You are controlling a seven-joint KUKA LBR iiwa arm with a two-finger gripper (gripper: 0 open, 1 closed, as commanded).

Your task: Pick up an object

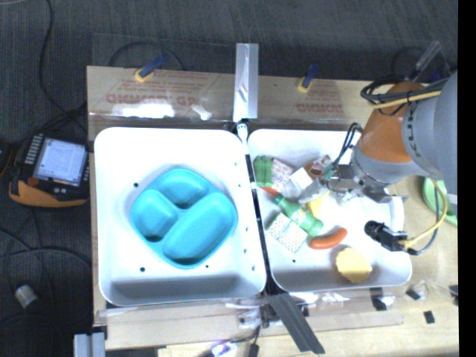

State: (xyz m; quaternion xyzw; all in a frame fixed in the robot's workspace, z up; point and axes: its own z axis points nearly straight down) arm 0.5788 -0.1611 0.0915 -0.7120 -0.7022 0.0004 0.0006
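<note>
Arm reaching in from the right, its wrist hanging low over the right bin's clutter.

I am seeing the grey arm [439, 136] bending down with its orange band [383, 136] above the wrist, and the pincer [338, 178] is sitting just over the upper part of the right bin [387, 270]; I cannot tell its spread. Under and beside it are lying a green packet [263, 169], a white block [300, 179] and a green bottle [295, 210]. Nearer the front are resting an orange sausage [327, 238] and a yellow lump [352, 265]. The left bin [111, 222] is carrying a blue divided tray [184, 216].
</note>
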